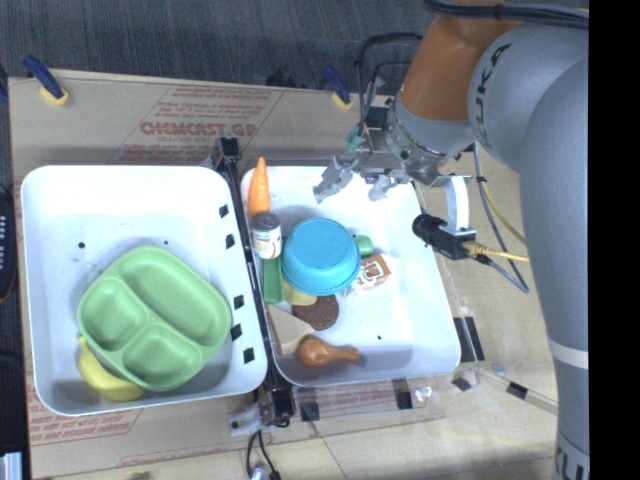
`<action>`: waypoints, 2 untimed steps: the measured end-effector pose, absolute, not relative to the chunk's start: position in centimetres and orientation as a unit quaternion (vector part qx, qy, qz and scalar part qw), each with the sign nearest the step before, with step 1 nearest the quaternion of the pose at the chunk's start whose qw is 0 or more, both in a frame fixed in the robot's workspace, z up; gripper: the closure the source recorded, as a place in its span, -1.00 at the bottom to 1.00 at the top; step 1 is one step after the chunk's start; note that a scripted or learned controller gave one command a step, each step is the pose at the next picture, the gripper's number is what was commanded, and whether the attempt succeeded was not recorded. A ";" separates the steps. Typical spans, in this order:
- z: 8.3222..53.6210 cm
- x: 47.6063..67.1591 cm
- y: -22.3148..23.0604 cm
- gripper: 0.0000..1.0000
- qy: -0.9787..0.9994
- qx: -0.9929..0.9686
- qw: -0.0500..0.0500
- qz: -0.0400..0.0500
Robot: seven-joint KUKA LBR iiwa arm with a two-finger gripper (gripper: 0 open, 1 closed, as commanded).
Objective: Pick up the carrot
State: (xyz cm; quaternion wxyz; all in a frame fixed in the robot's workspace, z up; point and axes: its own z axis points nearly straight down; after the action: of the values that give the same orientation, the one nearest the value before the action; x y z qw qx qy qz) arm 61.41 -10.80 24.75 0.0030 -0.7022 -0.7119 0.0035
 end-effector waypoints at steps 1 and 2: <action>18.9 64.4 -5.5 -1.00 -0.664 -0.747 0.006 0.007; 20.0 64.4 -5.5 1.00 -0.667 -0.745 0.007 0.008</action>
State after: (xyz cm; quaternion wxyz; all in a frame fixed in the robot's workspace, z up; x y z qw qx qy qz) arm 64.43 -5.48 20.04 0.0072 -0.7447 -0.6674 0.0083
